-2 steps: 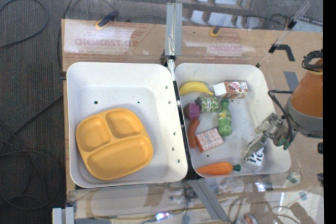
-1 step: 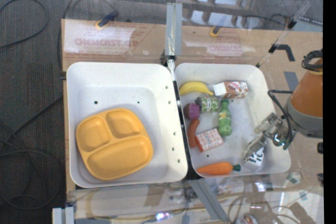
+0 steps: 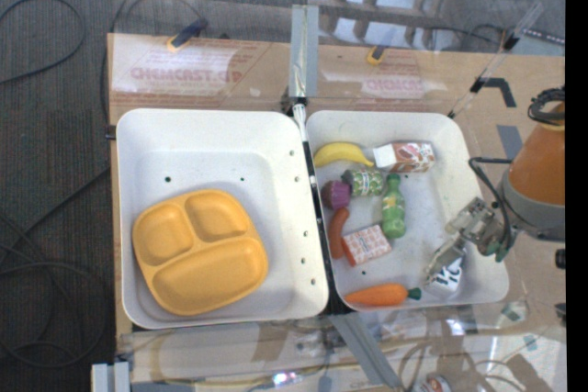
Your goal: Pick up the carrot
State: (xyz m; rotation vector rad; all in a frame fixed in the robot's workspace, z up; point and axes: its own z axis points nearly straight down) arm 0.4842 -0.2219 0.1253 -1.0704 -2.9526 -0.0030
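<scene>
one carrot [image 3: 375,295] | lies crosswise; green end points right

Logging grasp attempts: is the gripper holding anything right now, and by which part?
Nothing is held. The two-finger gripper hovers open at the right bin's right side, while the orange toy carrot with a green stem lies apart near the front wall.
</scene>
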